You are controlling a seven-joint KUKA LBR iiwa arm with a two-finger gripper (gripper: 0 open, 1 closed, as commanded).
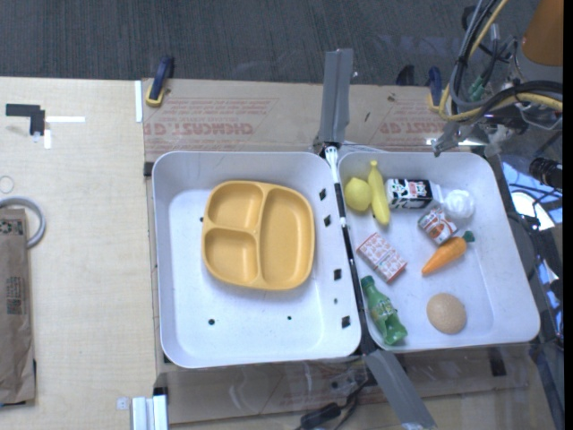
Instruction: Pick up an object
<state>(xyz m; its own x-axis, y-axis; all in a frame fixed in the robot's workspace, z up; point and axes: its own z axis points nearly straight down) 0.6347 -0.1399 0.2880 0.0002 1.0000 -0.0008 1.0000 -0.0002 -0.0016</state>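
The right bin holds several small items. A lemon and a banana lie at its far left. Beside them are a black-and-white carton and a white lump. A small red-and-white can, a toy carrot and a red-and-white box sit mid-bin. A green bottle and a brown egg-shaped object lie at the near side. My gripper hangs among cables over the bin's far right corner, apart from every item.
The left bin bears a yellow divided plate. Cables and the arm's orange band crowd the top right. A brown paper bag lies on the bench at the far left.
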